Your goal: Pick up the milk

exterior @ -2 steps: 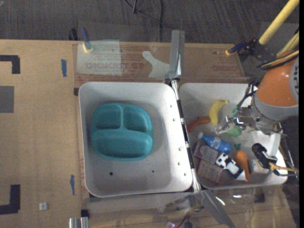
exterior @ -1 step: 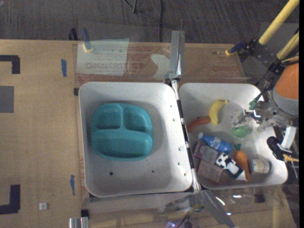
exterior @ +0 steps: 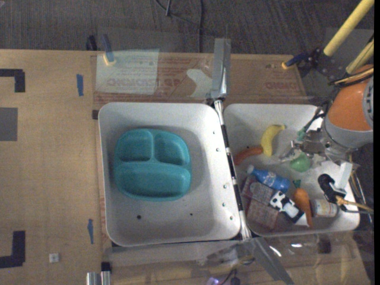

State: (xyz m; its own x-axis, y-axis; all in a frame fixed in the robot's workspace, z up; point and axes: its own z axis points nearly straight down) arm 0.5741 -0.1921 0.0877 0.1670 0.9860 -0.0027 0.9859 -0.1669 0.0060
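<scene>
Milk [exterior: 285,205] lies untouched near the front edge of the right bin [exterior: 249,120], my fingers [exterior: 301,153] hover by its back-right corner, state unclear, pickup undone.

Teal divided plate [exterior: 152,163] in left bin [exterior: 119,119]; banana [exterior: 271,138], carrot [exterior: 303,200] in right bin [exterior: 244,119]

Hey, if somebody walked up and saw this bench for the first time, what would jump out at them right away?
Probably the teal divided tray, lying alone in the left white bin. Next, the right bin, crowded with small items: a yellow banana near the back, a blue bottle and a black-and-white milk carton toward the front. The grey and orange arm leans in from the right, its gripper above a green item.
</scene>
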